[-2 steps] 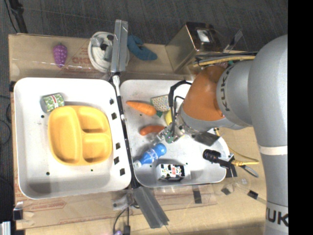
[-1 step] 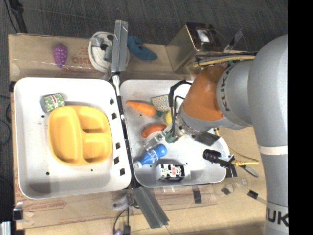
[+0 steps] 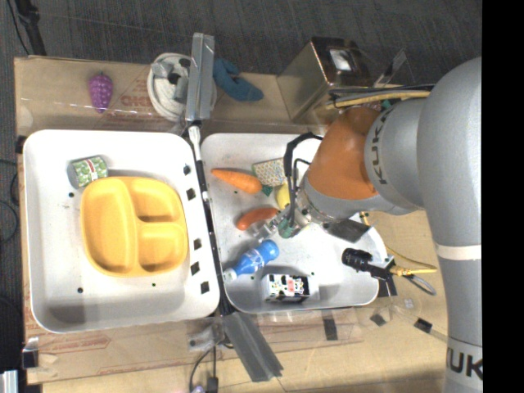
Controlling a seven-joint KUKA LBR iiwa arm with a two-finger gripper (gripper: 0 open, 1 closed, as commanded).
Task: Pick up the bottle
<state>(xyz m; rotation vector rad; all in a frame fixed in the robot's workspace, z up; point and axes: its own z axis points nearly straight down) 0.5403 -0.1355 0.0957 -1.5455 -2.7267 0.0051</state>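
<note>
On the counter, we see the pincer poised at one o'clock of the bottle; its grip we cannot tell.

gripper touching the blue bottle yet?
Apart. The camera view shows the gripper above and right of the blue bottle, with a strip of white bin floor between them.

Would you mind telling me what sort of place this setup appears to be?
Probably a robotics lab's grasping test bench: a grey KUKA arm with an orange band reaches over two shallow white bins holding toy-like props such as a blue plastic bottle and an orange plastic carrot.
</note>
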